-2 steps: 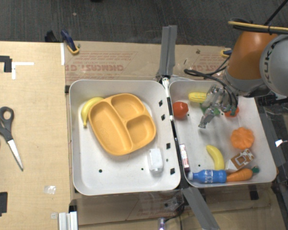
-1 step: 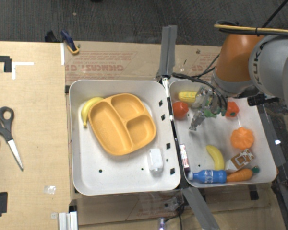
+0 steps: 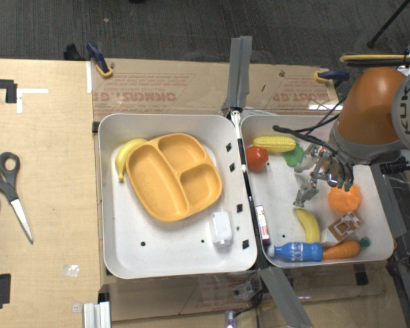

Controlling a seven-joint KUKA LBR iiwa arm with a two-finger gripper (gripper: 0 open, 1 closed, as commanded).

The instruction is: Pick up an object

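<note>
Camera view: from above I see two white bins side by side on the counter point(image 3: 41, 183), my arm reaching in over the right bin point(image 3: 277, 203).
Hand: my hand point(image 3: 309, 191) hangs low over the bare floor of the right bin, just left of the orange point(image 3: 344, 198); I cannot tell how wide it stands, and I see nothing held in it.
Task's thing: no one object is named; the nearest candidates are the small banana point(image 3: 308, 224) just below my hand and the orange just right of it.
Step in hand, as I judge it: settling on one object and coming down on it, not on the bare floor between them.
Doing it well: I would centre over the small banana, close across its narrow width, and stay off the bin wall; the orange is round and likely to slip.
Right bin, counted: one corn cob point(image 3: 275, 143), one tomato point(image 3: 257, 157), one green piece point(image 3: 294, 157), one orange, one small banana, one blue bottle point(image 3: 295, 252), one carrot point(image 3: 342, 249), one small brown item point(image 3: 344, 225).
Left bin point(image 3: 123, 251), counted: one yellow tray point(image 3: 172, 176), one banana point(image 3: 125, 156) at its left edge, one white item point(image 3: 221, 227) below it.
Counter left of the bins: one pair of scissors point(image 3: 14, 193).
</note>
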